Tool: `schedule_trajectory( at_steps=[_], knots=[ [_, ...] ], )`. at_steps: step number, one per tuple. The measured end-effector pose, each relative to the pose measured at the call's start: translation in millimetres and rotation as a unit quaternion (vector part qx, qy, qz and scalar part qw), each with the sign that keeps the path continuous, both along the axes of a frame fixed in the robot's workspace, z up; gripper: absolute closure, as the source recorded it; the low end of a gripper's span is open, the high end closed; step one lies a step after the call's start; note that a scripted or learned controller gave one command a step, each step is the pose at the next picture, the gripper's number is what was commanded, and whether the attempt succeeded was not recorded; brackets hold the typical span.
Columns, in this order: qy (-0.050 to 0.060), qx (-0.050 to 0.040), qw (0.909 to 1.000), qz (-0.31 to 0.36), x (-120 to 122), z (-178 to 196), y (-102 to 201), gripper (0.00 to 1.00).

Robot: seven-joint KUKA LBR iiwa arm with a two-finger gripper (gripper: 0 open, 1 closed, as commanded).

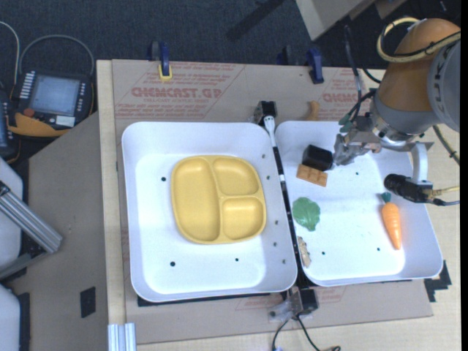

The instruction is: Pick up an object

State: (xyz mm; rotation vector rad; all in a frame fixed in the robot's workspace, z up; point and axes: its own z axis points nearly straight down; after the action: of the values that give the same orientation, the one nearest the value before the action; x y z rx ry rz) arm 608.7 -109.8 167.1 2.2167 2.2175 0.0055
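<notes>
Nearest you, toward the front of the right bin (365,273), a tan scrap (303,252) lies against the wall next to the left bin (146,218). Just behind the scrap you see a green lump (306,213). Across the same floor, near the outer side, a carrot (393,225) lies with its leafy end pointing away from you.

Further back, a brown bar (312,175) lies flat. Just behind it is a black block (317,155), and you cannot tell whether the two touch.

The gripper (342,156) hangs low over the back of the right bin. It is just beside the block, on the side away from the left bin. You cannot tell from this slant whether it touches the block, or whether it is open or closed. As far as you can see, the block, bar, lump and carrot all rest on the floor of the right bin.

In the left bin, a yellow plate (218,198) with three compartments lies flat near the middle.
</notes>
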Motion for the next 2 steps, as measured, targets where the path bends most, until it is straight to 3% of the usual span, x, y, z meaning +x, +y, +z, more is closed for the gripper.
schedule_trajectory(
  at_steps=[1, 2],
  knots=[
    [0.0, 0.0, 1.0, 0.0, 1.5, 54.1, -0.3, 1.0],
    [0.002, 0.0004, 1.0, 0.0, 2.1, 56.8, -0.3, 1.0]
  ],
)
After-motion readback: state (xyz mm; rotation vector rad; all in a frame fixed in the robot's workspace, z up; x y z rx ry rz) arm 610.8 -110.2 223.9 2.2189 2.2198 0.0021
